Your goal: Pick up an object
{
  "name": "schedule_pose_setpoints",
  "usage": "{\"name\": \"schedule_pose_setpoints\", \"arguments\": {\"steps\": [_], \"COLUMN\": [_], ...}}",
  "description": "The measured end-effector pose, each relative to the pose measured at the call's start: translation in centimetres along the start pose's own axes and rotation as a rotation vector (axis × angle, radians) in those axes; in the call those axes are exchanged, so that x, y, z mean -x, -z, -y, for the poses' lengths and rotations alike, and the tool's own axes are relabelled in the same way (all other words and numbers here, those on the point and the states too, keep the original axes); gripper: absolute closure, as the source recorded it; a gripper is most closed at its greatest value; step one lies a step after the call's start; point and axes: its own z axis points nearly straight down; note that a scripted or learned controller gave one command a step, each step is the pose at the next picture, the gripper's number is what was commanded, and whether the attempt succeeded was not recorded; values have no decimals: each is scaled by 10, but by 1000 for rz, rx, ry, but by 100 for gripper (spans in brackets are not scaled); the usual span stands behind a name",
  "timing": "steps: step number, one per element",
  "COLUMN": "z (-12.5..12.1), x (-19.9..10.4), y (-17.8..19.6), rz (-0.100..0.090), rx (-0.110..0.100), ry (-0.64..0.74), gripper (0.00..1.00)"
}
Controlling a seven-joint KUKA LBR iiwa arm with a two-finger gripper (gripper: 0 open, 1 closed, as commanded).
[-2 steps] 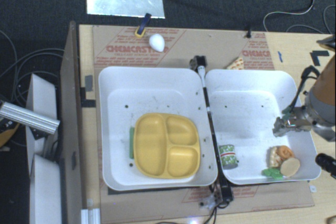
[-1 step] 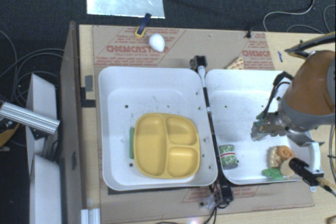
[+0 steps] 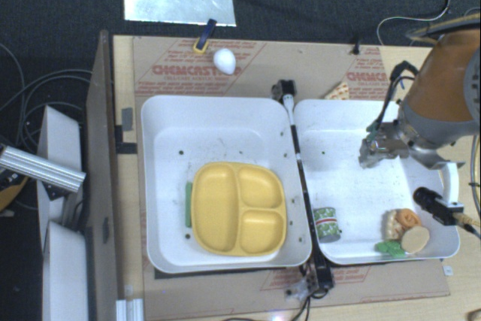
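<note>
grey gripper (image 3: 373,152) hangs over my right bin (image 3: 353,124), near its back; i cannot tell its state. food pieces (image 3: 404,228) lie in that bin's front right corner, well apart.

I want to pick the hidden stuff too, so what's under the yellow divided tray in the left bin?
A green strip pokes out from under the yellow tray's left edge, lying on the left bin floor. How far it runs beneath, and anything else there, is covered.

Arm (image 3: 451,86) cut off by right edge
</note>
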Motion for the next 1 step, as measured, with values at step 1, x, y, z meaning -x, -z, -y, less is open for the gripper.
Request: {"name": "schedule_pose_setpoints", "arguments": {"steps": [1], "z": [16], "x": [-45], "y": [75], "rz": [-2], "rx": [0], "ry": [2], "gripper": [100]}}
